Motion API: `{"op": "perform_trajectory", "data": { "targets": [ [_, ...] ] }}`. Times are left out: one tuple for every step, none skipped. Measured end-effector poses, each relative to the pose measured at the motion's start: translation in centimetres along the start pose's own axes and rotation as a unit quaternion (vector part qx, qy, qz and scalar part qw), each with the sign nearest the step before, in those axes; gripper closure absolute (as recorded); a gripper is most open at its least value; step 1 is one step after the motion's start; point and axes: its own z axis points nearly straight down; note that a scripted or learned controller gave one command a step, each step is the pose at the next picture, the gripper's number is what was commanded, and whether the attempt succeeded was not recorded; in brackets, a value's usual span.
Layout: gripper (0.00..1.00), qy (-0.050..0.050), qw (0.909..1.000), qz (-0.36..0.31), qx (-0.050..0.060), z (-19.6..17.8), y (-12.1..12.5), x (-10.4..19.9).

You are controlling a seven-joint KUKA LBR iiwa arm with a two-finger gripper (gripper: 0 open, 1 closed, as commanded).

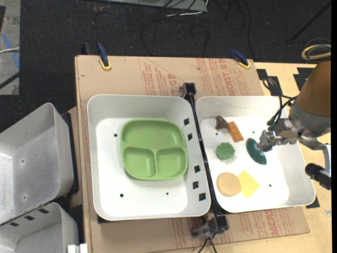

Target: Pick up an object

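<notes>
Gripper (265, 143) hovers over the dark green scoop-shaped thing (256, 152) at 3 o'clock in the right bin (295, 194) — can't tell the jaws' state — so centre over it, drop straight, close firmly before lifting.

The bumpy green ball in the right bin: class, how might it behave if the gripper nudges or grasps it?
The green ball looks round, so a nudge would probably roll it. Its knobbly surface may give the fingers some grip. It sits apart from its neighbours, so it could travel before stopping.
</notes>
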Motion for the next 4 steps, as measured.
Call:
{"op": "perform_trajectory", "data": {
  "targets": [
    [1.0,0.0,1.0,-0.001,-0.001,-4.7,0.1,0.0],
    [1.0,0.001,1.0,-0.001,0.002,-3.8,0.6,4.3],
    [1.0,0.001,1.0,-0.002,0.002,-3.6,1.2,8.6],
    [1.0,0.002,1.0,-0.002,0.002,-2.9,1.2,14.7]
  ]
}}
